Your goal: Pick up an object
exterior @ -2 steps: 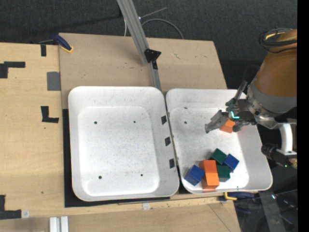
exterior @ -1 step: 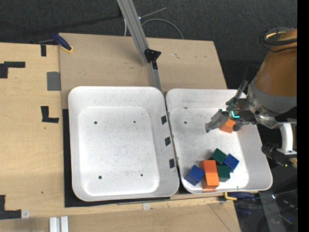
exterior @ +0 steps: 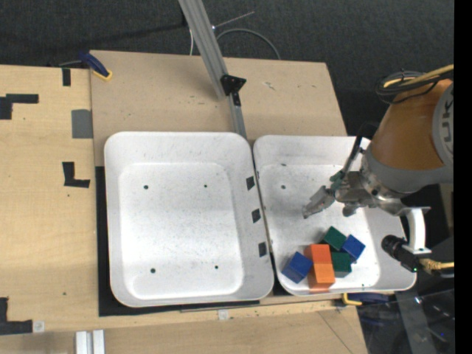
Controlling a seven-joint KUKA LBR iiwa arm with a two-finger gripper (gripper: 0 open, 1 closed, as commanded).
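Note:
A cluster of small blocks lies in the near corner of the right bin (exterior: 295, 153): a blue block (exterior: 297, 265), an orange block (exterior: 321, 264), two green blocks (exterior: 335, 237) (exterior: 341, 263) and a second blue block (exterior: 354, 247). My gripper (exterior: 327, 212) hangs over the middle of the right bin, just above and left of the cluster in the view. Its two fingers are spread apart, open, with nothing between them. The arm's orange band and grey wrist cover the bin's right side.
The left bin (exterior: 177, 220) sits beside the right one, sharing a raised divider edge (exterior: 254, 205). A slanted metal pole (exterior: 210, 39) rises behind the bins. A black fitting (exterior: 402, 251) sticks out at the right bin's right rim.

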